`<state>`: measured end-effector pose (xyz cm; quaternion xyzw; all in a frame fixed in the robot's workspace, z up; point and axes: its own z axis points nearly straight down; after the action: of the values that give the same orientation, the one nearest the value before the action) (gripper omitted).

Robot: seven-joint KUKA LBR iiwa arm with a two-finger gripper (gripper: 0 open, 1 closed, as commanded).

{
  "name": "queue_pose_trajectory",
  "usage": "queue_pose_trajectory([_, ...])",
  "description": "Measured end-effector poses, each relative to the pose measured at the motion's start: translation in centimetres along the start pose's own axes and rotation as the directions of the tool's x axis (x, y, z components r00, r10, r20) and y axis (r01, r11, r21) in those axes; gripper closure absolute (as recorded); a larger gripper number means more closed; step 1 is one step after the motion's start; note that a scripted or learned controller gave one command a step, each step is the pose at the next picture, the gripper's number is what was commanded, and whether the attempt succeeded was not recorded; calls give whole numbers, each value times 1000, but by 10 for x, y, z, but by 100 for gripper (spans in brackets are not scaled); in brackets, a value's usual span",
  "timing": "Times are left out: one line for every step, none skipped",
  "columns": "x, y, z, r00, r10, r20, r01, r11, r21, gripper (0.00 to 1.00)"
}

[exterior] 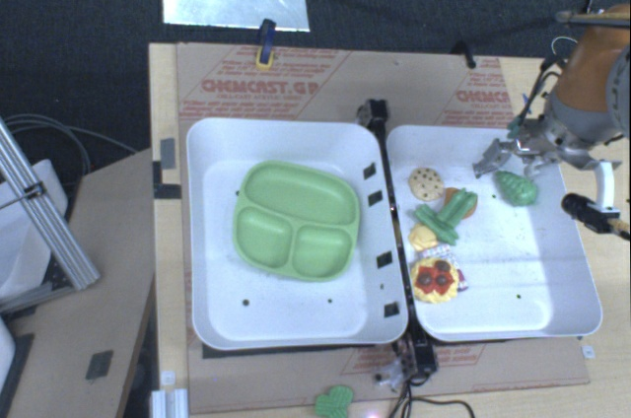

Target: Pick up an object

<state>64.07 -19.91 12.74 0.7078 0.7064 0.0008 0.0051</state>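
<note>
- Left of the black clamp strip (386, 209) that joins the two bins, the left shallow white plastic bin (212, 308) holds a pale green three-compartment plastic tray (296, 220), lying flat near the bin's middle.
- Just right of that strip, in the right shallow white plastic bin (523, 303), sits a cluster of toy foods: a round tan cookie with dark chips (426, 181) at the far end, a green toy vegetable with an orange piece (449, 211) just nearer the camera, a small yellow piece (423, 237) touching it, and a round red-and-yellow pizza-like disc (437, 279) nearest the camera.
- Farther right of the strip, well apart from the cluster, a light green lumpy toy (518, 188) lies on the bin floor.
- Beside this green toy, on its far side, the metal two-finger gripper (509, 156) hangs low under the grey arm with its orange band (595, 61); its fingers are spread apart, with nothing between them, one tip toward the cookie and the other just above the green toy.
</note>
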Motion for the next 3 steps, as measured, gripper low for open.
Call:
queue_pose_trajectory([56,5,42,1000,-8,-6,8,1000,3,0])
queue_pose_trajectory([77,-37,39,1000,-3,-5,3,1000,0,0])
queue_pose_trajectory([74,-9,-12,1000,-6,-4,6,1000,-1,0])
